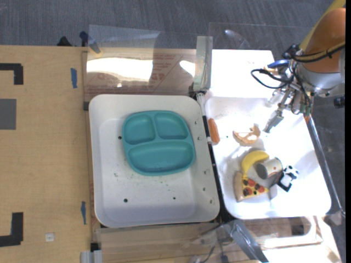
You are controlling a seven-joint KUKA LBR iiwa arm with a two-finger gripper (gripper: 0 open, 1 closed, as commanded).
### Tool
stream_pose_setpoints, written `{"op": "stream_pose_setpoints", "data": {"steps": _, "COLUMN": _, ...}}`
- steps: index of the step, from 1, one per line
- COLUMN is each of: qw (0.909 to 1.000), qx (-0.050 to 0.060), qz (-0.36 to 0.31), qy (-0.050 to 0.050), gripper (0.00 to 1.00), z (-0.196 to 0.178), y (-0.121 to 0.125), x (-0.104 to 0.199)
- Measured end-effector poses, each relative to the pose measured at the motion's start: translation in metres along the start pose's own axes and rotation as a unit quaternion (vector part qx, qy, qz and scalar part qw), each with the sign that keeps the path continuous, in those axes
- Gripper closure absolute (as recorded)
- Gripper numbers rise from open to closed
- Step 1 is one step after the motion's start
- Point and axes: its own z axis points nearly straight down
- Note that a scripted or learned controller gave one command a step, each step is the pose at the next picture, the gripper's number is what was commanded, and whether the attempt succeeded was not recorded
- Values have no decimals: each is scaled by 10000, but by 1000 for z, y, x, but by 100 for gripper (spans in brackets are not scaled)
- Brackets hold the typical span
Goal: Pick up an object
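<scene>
Tan bench bearing two white bins side by side

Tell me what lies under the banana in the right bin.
The banana rests partly on the pizza slice, with a grey cup against it. Whatever lies directly beneath is covered.

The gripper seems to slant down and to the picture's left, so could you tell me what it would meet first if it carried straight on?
Probably the tan pretzel-like piece, just beyond the gripper; depth is unclear from this view.
</scene>
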Motion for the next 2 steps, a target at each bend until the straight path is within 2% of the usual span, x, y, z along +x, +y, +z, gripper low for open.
{"op": "stream_pose_setpoints", "data": {"steps": 1, "qw": 9857, "qx": -18, "qz": 1687, "qy": -39, "gripper": 0, "z": 57, "y": 51, "x": 46}}
{"op": "stream_pose_setpoints", "data": {"steps": 2, "qw": 9857, "qx": -32, "qz": 1681, "qy": -99, "gripper": 100, "z": 43, "y": 52, "x": 42}}
